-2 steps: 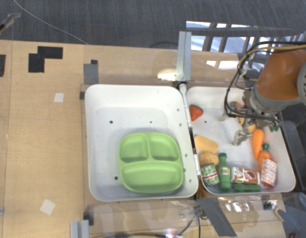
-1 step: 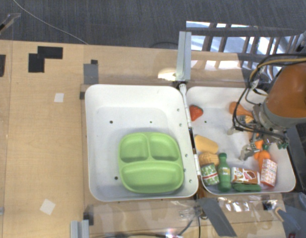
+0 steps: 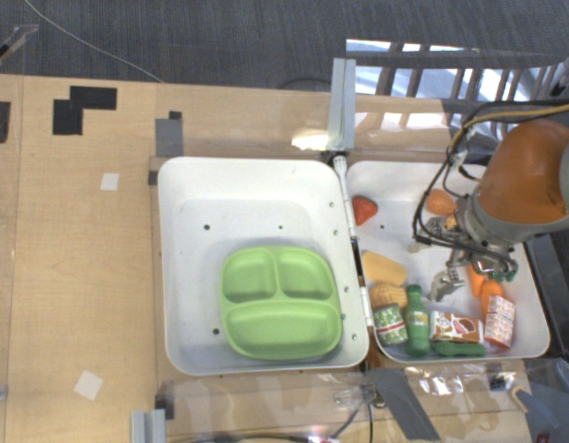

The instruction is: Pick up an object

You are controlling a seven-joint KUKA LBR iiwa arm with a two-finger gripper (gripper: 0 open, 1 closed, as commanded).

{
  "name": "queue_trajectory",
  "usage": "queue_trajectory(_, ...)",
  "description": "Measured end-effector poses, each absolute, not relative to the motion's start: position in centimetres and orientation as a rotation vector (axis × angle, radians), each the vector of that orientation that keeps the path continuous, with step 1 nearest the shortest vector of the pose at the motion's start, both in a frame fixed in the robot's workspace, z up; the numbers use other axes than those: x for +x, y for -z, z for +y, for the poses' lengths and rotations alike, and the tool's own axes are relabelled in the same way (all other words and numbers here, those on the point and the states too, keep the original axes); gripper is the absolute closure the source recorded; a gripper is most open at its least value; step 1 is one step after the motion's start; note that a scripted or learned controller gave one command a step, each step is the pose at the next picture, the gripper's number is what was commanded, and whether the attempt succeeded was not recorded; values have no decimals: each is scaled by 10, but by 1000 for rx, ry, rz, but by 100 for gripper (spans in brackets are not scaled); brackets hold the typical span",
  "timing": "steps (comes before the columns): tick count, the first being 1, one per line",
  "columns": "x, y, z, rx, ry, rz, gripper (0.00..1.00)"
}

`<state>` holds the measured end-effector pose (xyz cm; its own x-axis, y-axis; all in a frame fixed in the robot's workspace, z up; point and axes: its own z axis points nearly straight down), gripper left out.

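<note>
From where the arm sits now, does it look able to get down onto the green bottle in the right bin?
Probably yes. The gripper hangs just right of the green bottle, whose top is uncovered. It is packed tightly between the small can and the carton, so a clean grip looks doubtful.

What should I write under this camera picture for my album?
Robot pincer hovers over toy food in the right bin; a green divided plate sits in the left bin.

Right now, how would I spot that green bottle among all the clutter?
Look in the right-hand white bin, at its near edge. The green bottle lies there between a small can and a red-and-white packet; it alone is slim with a narrow neck.
</note>
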<state>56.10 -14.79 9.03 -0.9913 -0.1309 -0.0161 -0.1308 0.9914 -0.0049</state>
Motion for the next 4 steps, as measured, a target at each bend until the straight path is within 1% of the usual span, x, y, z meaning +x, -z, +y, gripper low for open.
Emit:
queue_trajectory(1,566,-105,-147,-214,12,3100,100)
queue_trajectory(2,568,-239,-125,-95,6,3116,100)
queue_trajectory(3,608,-273,-116,265,-1,3118,100)
queue_trajectory(4,610,-286,-115,258,0,3109,100)
